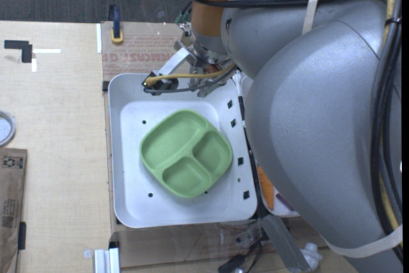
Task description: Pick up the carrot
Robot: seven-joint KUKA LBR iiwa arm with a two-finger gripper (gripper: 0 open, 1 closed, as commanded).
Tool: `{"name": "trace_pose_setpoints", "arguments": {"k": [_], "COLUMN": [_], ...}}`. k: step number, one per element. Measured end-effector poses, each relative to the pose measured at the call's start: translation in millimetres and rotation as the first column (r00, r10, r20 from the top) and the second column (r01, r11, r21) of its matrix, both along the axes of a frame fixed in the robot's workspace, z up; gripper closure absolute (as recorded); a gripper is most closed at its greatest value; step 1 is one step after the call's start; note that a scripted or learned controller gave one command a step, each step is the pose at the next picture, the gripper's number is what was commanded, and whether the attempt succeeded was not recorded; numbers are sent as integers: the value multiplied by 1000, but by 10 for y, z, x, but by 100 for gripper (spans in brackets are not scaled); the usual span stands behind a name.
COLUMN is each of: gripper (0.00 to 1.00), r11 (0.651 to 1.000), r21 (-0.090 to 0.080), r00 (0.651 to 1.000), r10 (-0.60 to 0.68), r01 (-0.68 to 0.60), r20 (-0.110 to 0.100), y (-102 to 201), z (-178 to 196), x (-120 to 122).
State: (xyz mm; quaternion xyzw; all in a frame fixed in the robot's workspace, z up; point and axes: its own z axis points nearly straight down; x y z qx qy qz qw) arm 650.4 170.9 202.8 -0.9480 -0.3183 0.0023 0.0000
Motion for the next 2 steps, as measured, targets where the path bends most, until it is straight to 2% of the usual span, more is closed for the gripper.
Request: {"name": "trace_pose_setpoints", "arguments": {"k": [1,2], "gripper": [100,100], "r11": [967,975], "r21": [-1,0], "r00": [967,975], "r10": [-253,-223], "r01": [253,223], "r20": [2,3], "y": [-241,-530], "z": [110,1322], "x": [-147,19]}}
